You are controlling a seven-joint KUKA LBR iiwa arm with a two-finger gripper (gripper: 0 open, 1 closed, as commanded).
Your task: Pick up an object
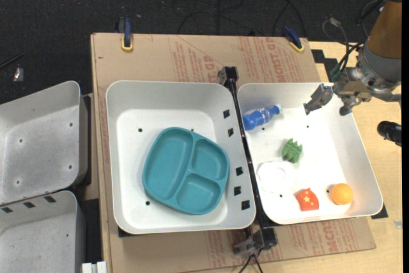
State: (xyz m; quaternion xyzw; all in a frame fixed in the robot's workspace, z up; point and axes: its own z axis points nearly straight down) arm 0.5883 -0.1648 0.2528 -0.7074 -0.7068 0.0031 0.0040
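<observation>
The gripper (332, 100) hangs over the right bin's (358, 156) far right corner, fingers spread open and holding nothing. In that bin, a blue bottle (260, 116) lies at the far left; a green toy (292, 150) sits at the middle, a white lid (275, 176), red piece (307, 199) and orange ball (341, 193) nearer. The cardboard's (192, 57) red print is unreadable.

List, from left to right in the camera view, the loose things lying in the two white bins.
Teal tray → blue bottle → white disc → green toy → red toy → orange ball.
</observation>
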